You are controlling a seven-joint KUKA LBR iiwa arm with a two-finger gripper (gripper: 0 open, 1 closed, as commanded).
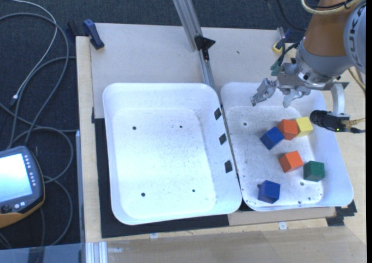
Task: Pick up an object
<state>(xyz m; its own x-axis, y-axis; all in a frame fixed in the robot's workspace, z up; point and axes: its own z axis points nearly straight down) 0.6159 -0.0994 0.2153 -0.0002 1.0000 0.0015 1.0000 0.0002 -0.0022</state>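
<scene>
Several small blocks lie in the right bin point(250, 139): a blue block point(271, 138), an orange block point(288, 128) touching a yellow block point(304, 125), a second orange block point(290, 161), a green block point(314, 170) and a second blue block point(268, 191) near the front rim. My gripper point(274, 96) hangs above the bin's far end, up and left of the blocks, with its two fingers spread and nothing between them.
The left bin point(116, 139) lies beside the right one. A slanted metal rail point(186, 11) crosses the bench behind the bins. A blue clamp point(93, 34) sits at the bench's far left corner. A black part with a green light point(328, 120) sticks out right of the blocks.
</scene>
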